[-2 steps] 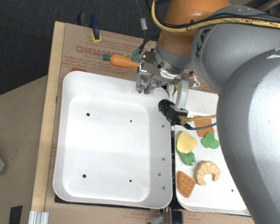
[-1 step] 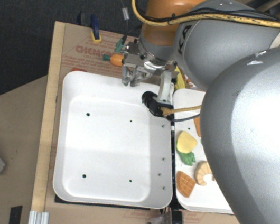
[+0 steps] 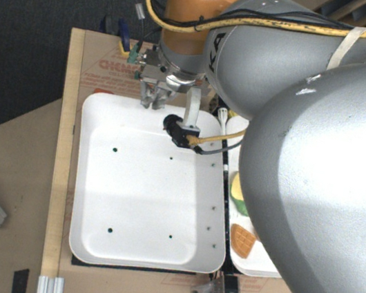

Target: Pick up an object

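My gripper (image 3: 153,99) hangs over the far rim of the left white bin (image 3: 92,182), near its back edge. I see no object under it or in it. In the right bin (image 3: 257,264), mostly covered by my grey arm, a yellow-green object (image 3: 238,189) lies by the left wall. An orange waffle-patterned object (image 3: 242,240) lies nearer the front. Both are well to the right of the gripper and in front of it.
A white bracket with a black end piece (image 3: 177,130) and a yellow cable hangs from the wrist over the left bin's back right corner. The cardboard-coloured bench (image 3: 62,156) surrounds the bins. A black connector (image 3: 227,284) lies at the front edge.
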`<act>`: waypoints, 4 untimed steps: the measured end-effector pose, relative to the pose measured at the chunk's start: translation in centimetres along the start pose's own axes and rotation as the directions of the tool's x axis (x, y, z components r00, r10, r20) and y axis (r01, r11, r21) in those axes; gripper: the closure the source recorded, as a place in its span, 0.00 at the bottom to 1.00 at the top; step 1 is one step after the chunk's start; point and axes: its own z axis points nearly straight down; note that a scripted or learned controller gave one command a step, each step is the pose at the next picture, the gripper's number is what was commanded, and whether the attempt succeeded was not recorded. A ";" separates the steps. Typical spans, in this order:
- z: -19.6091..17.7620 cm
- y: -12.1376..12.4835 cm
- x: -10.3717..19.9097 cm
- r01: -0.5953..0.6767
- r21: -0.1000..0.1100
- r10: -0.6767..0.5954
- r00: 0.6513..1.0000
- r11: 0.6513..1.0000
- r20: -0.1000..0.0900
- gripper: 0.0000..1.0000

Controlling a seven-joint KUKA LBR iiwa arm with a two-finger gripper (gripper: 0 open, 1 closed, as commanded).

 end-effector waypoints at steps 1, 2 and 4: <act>-0.6 -0.3 2.4 -0.002 -0.001 0.002 1.000 1.000 0.002 1.00; -1.7 -0.2 2.3 -0.002 -0.003 0.002 1.000 1.000 0.001 1.00; -1.4 -1.2 2.1 -0.005 0.006 0.005 1.000 1.000 0.004 1.00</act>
